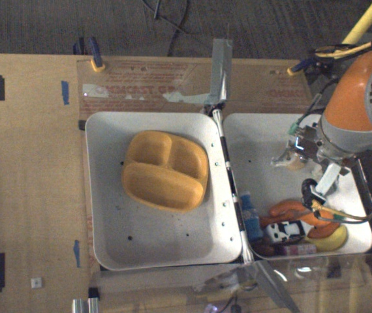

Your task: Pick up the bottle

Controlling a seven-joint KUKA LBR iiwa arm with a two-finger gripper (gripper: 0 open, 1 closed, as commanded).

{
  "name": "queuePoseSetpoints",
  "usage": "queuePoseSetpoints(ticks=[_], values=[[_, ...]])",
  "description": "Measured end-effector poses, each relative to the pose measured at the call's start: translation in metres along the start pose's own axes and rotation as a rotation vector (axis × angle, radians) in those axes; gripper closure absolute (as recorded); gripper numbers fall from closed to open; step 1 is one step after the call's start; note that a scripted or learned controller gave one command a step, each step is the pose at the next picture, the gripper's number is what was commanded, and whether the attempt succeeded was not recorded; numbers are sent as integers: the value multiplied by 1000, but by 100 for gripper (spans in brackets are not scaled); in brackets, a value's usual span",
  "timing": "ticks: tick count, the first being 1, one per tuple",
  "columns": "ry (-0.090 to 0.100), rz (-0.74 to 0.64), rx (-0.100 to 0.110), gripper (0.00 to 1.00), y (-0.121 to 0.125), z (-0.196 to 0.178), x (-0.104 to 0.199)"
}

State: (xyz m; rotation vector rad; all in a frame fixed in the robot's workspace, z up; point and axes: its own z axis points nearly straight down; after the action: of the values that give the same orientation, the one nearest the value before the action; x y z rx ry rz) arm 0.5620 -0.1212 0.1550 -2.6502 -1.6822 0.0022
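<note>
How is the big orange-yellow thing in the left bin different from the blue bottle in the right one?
The orange-yellow tray is broad, rounded and split into sections; the blue bottle is slim and much smaller. The tray lies alone mid-bin; the bottle lies along its bin's left wall, beside a cluster of small items. Both rest in shallow white bins.

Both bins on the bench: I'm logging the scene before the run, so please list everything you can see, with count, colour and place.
Left bin: 1, white, left half of the bench.
Right bin: 1, white, beside the left bin.
Divided tray: 1, yellow-orange, middle of the left bin.
Bottle: 1, blue, along the right bin's left wall, near the front.
Orange pieces: apparently 2, front of the right bin.
Black-and-white item: 1, front of the right bin; kind unclear.
Yellow piece: 1, front right corner.
Clear item: 1, near the gripper; kind unclear.
Arm: 1, grey and orange, over the right bin.
Gripper: 1, above the right bin.
</note>
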Motion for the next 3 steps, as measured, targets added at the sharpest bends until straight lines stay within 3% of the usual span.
queuePoseSetpoints(ticks=[1,2,3], values=[[0,245,-1,0,-40,-29,108],[2,112,-19,0,-94,36,156],[-1,146,-1,0,-100,-7,76]])
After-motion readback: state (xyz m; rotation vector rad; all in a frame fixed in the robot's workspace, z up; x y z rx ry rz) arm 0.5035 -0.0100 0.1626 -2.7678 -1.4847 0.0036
